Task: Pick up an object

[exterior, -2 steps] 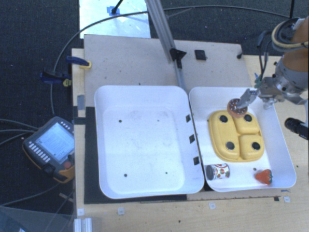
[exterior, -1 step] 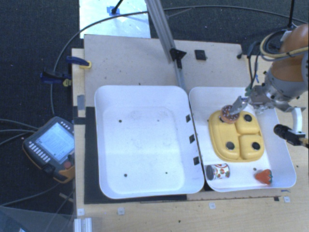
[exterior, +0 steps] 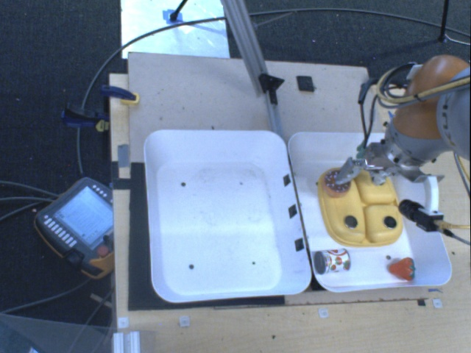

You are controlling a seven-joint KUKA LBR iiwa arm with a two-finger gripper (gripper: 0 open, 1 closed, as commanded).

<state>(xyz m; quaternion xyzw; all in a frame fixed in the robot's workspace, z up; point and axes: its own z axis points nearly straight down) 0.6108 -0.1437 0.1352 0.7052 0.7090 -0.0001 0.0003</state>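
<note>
In the right bin (exterior: 441,271) lies a yellow moulded tray-like toy (exterior: 364,215) with dark holes in its top. A small brown ring with pink speckles (exterior: 337,183) rests on its upper left corner. A small can with a red and white label (exterior: 332,260) lies on its side near the front edge. A red strawberry-like piece (exterior: 402,269) sits at the front right corner. My gripper (exterior: 355,169) hangs low over the yellow toy's far end, its tip right beside the brown ring. I see nothing lifted off the bin.
The left bin (exterior: 158,197) stands beside the right one, joined by a row of black clips (exterior: 293,212). A metal pole (exterior: 246,39) slants across the back of the bench. A teach pendant (exterior: 77,226) lies off the bench at the left. A black cable connector (exterior: 416,213) hangs by the yellow toy.
</note>
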